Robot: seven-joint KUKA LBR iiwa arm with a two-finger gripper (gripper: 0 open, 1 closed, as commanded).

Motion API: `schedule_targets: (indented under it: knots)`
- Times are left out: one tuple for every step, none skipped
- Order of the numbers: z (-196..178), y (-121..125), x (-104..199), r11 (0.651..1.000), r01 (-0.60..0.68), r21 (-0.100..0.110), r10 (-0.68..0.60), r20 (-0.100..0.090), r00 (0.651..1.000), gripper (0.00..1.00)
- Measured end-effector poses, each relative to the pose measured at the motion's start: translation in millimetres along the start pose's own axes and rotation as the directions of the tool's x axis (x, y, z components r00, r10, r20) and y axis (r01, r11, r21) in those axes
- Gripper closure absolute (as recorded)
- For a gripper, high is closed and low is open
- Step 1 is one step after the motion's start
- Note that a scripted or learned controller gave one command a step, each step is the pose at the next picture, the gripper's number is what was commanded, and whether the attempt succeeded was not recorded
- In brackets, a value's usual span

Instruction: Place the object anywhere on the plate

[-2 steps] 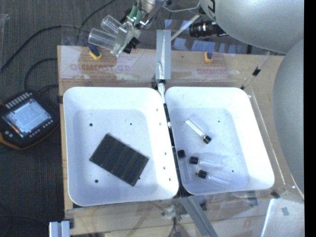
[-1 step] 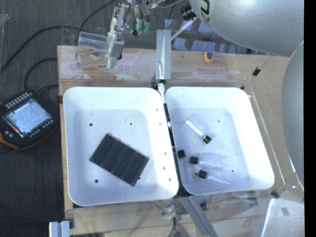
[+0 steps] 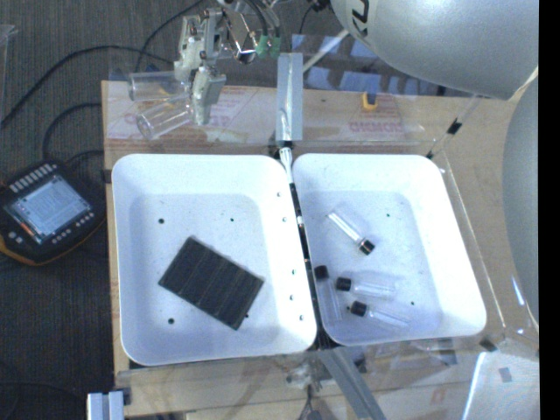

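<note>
Clear plastic shows between the fingers of the gripper [image 3: 203,81], which hangs at the upper left of the frame beyond both bins, gripping a transparent vial [image 3: 164,119], probably raised to carry it over. The dark ribbed rectangular plate [image 3: 211,283] lies flat in the left bin [image 3: 131,234]; capped vials [image 3: 350,232] lie in the right bin [image 3: 455,234].

Black letters "KU" (cut off by frame) on grey arm [image 3: 437,24]
</note>
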State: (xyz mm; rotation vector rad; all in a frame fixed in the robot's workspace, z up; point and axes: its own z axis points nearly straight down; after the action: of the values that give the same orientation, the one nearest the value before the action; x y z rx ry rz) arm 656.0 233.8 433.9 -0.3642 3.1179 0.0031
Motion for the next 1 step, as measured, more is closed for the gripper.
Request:
schedule_targets:
  knots:
    - [-0.2, -2.8, -12.3, 0.889, 0.457, -0.002, -0.457, 0.002, 0.889, 1.0]
